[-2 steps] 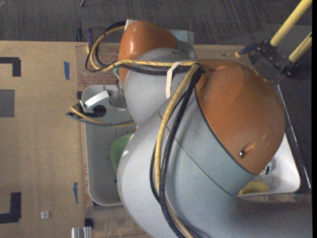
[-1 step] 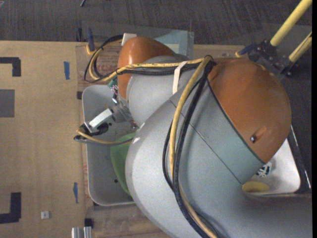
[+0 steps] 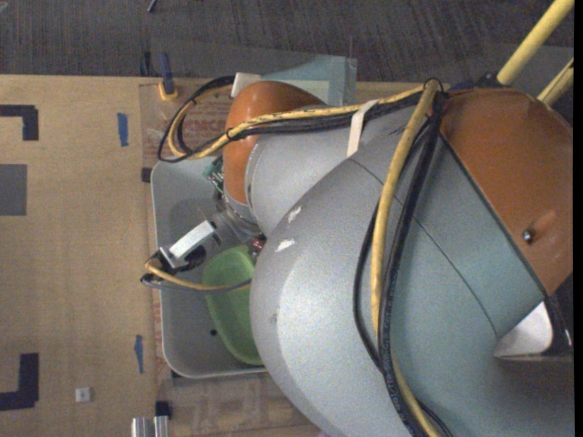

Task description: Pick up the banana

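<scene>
A: What takes up the most room?

B: The grey robot arm [image 3: 364,271] with its orange bands. It comes in from the right and covers everything on that side of the end effector [image 3: 235,224]. Yellow and black cables run along its top.

A: And the end effector itself?

B: It sits low over the shallow white plastic bin [image 3: 182,335], at the arm's far-left tip. The arm's bulk hides most of it, so I cannot tell whether it is apart, together or clamped on anything.

A: What comes next in size?

B: The light wooden surface [image 3: 73,244], which stretches away to the left of the end effector. After that comes the white bin, whose bare floor and rounded corner show to the left of the end effector and toward the bottom of the view.

A: Is there anything in the bin?

B: A pale green, round plastic dish [image 3: 232,308] lies just beside the end effector, on the side toward the bottom of the view. Its right part runs under the arm.

A: Where is the banana relative to the end effector?

B: I cannot tell. The arm covers the bin floor right of the end effector, and nothing yellow and curved lies on the bare part to its left.

A: What about smaller things?

B: Black angular marks [image 3: 23,121] are on the surface, well to the left of the end effector. Short blue tape strips [image 3: 122,127] lie nearer, along the bin's left side.
</scene>
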`<action>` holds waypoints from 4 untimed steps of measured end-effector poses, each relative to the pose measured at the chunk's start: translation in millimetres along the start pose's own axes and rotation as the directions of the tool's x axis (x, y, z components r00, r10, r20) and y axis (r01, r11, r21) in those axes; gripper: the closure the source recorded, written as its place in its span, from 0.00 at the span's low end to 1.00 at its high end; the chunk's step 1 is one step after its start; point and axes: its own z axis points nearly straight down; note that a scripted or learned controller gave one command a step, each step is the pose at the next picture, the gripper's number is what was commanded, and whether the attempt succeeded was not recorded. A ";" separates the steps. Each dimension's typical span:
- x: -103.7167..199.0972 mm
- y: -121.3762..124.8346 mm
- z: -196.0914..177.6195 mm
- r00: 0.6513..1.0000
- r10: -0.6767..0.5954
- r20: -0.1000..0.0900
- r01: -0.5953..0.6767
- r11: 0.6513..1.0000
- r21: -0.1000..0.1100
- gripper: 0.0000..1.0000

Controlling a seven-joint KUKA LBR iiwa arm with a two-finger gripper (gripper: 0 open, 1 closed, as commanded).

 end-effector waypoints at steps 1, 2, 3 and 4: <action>2.8 -1.8 -11.5 1.000 -0.005 -0.007 0.005 1.000 -0.003 1.00; 6.6 0.7 27.2 0.910 -0.414 -0.015 0.414 0.910 -0.011 1.00; -54.9 -44.6 -84.8 0.980 -0.198 0.002 0.198 0.980 0.000 1.00; -44.1 -35.0 -40.7 0.997 0.071 0.003 -0.071 0.997 0.001 1.00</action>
